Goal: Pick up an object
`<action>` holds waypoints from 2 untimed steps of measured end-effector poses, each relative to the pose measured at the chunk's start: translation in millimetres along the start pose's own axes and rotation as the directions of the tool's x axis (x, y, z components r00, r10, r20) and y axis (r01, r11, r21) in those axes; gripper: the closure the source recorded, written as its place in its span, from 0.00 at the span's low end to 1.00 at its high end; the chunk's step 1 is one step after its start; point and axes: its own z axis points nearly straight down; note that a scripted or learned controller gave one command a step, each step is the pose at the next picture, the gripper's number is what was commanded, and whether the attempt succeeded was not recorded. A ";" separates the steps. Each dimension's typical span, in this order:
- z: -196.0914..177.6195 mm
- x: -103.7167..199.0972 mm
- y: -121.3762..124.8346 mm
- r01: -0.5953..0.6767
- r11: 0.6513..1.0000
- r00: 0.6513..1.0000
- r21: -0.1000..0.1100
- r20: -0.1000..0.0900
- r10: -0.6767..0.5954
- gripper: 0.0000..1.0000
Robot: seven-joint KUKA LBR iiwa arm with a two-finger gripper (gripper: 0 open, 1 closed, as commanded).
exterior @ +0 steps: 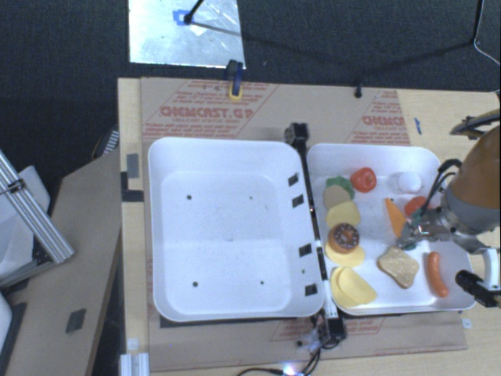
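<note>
Gripper (413,233) low in right bin (376,153) near its right edge, fingers' state unclear, between carrot (394,217) and bread (399,267); nothing visibly held, so pick not yet done.

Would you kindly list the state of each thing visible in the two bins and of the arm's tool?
Left bin: white, sits beside the right bin.
Right bin: holds toy food.
Tomato: lying free near the far wall.
Donut: resting on a yellow piece.
Bread slice: lying flat, untouched.
Sausage: lying free by the near right corner.
Carrot: lying beside the tool.
Tool: low in the right bin; grip unclear.
</note>
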 end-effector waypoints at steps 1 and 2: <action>2.1 27.6 47.2 0.008 1.000 1.000 -0.014 0.005 -0.008 1.00; -0.6 25.4 105.9 0.007 0.999 1.000 0.043 -0.001 -0.007 1.00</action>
